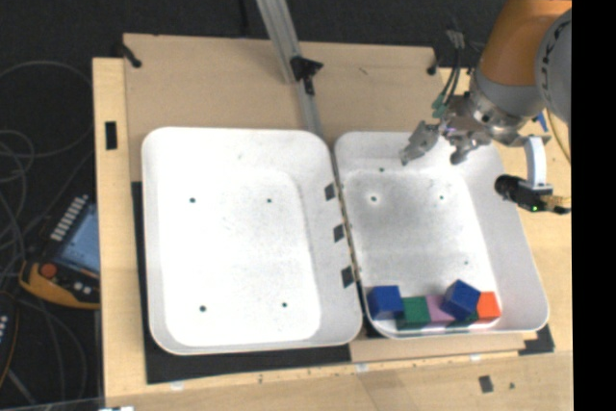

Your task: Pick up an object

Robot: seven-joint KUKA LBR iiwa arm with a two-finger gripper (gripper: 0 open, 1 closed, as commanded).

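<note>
Five small blocks sit bunched along the near wall of the right bin (500, 236): a blue cube (385, 299) furthest left, a green cube (415, 310) touching it, a pale purple piece (441, 311) low betw. green and the next one, a second blue block (462, 298) tilted and riding a bit higher, and an orange block (488, 306) at the right end, tight to the bin's corner. They run as a row, left to right, w/ hardly any gaps; purple is partly hidden so its shape is hard to call. Rest of the right bin's floor is bare, as is the left bin (241, 236). The gripper (439, 142) hangs over the far end of the same bin, near its far wall, so every block lies well apart from it, toward the near side and, for the blue/orange pair, slightly right. Its fingers (418, 147) look spread, two prongs w/ a clear gap and nothing betw. them. Judgement: the move turns on a long travel nearward across the bin, then a drop. Left blue cube looks the easiest grab, since its left face is free; orange is hemmed by the wall, and packed neighbours leave little room for a finger on either side.
</note>
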